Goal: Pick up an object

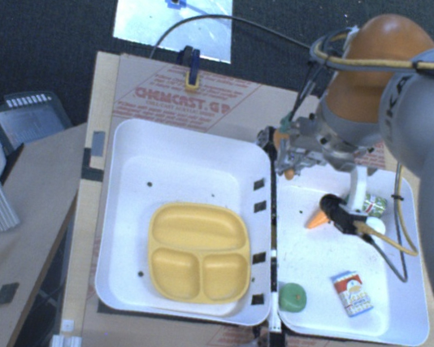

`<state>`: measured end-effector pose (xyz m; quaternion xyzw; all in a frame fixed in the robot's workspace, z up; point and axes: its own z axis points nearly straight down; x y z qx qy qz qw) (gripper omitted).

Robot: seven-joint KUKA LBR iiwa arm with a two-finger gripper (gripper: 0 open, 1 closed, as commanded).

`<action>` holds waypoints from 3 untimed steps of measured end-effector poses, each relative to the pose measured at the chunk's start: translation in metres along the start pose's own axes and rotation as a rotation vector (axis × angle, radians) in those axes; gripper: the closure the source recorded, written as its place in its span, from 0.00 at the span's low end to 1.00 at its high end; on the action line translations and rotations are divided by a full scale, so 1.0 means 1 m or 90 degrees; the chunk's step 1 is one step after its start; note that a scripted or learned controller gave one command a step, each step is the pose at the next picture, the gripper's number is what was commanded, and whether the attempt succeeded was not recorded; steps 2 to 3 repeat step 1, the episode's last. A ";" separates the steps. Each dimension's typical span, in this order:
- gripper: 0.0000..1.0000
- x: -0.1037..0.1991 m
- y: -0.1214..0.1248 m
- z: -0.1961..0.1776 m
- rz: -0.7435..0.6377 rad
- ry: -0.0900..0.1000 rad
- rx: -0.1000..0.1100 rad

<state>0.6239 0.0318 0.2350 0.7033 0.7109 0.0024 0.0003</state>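
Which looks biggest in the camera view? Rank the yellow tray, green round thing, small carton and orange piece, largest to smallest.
1. yellow tray, by far.
2. small carton.
3. green round thing, close to the carton.
4. orange piece, partly covered, so unsure.

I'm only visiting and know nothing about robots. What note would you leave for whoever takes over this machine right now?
Claw: over the far edge of the right bin, by the divider; no object seen in it.
Right bin: orange cone, green round piece, small box, can.
Left bin: yellow tray.
Done: nothing picked up yet.
Left: grasp and lift one object.
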 end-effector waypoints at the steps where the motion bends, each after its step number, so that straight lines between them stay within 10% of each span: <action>1: 1.00 0.054 0.006 0.008 0.001 -0.001 0.001; 3: 1.00 0.054 0.006 0.008 0.001 -0.001 0.001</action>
